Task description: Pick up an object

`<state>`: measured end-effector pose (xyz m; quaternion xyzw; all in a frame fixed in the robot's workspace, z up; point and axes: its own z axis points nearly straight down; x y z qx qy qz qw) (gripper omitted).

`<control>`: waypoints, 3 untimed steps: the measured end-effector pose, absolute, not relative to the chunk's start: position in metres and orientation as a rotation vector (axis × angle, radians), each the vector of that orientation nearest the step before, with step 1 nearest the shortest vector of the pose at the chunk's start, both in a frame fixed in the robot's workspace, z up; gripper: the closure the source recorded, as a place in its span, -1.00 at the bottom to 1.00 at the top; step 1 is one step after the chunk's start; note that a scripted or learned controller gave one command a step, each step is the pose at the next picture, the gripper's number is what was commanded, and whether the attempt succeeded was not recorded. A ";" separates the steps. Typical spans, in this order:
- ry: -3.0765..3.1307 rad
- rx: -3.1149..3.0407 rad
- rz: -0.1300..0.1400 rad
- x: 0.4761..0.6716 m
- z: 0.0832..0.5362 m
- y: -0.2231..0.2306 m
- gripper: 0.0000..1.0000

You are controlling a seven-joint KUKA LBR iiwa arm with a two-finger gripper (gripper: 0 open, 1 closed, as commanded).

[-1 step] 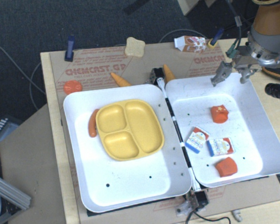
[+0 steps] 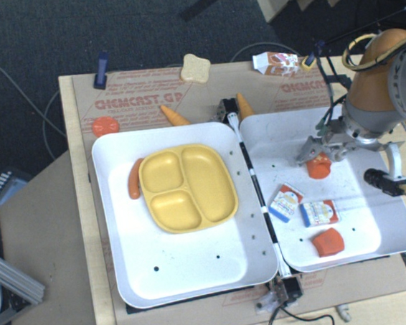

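My gripper is positioned low over the right bin, in its upper half, directly above a small orange piece. The metal fingers are splayed to either side of that piece. I judge them apart, not clamped; the view does not show the piece seated between them, so I do not count it as held.

Target location: the orange piece lies on the bin floor, just beneath my fingertips, well apart from the other contents. Those are two small printed packets and lying near the bin's middle, and a red block nearer the front wall.

Handling estimate: the orange piece looks like a toy food item, rounded and probably light. Its smooth surface may be slippery, and a rounded body can roll or squirt out sideways under uneven pressure. Recommended hold: across its widest part, fingers centred on it and low, close to the bin floor, closing evenly.

Other items: the left bin carries a yellow divided plate with a sausage just beside its left edge. These are not within my present reach position.
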<state>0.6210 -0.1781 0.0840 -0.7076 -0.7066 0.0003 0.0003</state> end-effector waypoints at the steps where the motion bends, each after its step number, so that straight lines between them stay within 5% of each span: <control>1: -2.222 -2.225 -0.002 0.622 0.095 -0.178 1.00; 2: -2.224 -2.222 -0.002 0.654 0.085 -0.111 1.00; 3: -2.224 -2.221 -0.004 0.602 0.187 -0.073 1.00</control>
